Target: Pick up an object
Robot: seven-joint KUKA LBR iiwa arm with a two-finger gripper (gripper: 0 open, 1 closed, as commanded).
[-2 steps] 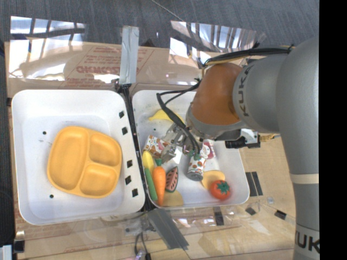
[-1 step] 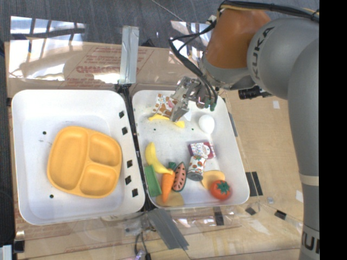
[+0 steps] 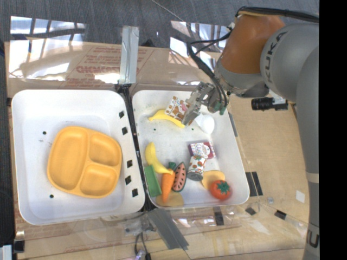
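Observation:
My gripper [image 3: 190, 114] hangs over the back of the right bin [image 3: 236, 145], reaching in from the upper right. Its tip is right beside a small patterned carton [image 3: 174, 107] and just above a yellow banana-shaped piece [image 3: 164, 117]. A white rounded object [image 3: 206, 124] lies directly to its right. I see nothing clearly held in the gripper. Nearer the front of the bin lie a second patterned carton [image 3: 200, 149], a patterned can [image 3: 196, 169], a banana [image 3: 153, 158], a carrot [image 3: 167, 183], a watermelon slice [image 3: 180, 176] and a red tomato [image 3: 220, 189].
A green cucumber [image 3: 151, 180] lies along the right bin's left wall. The left bin [image 3: 32, 107] holds a yellow divided plate [image 3: 84, 160]. Cardboard and tape [image 3: 129, 53] lie behind the bins. The arm's grey body [image 3: 282, 58] looms over the back right.

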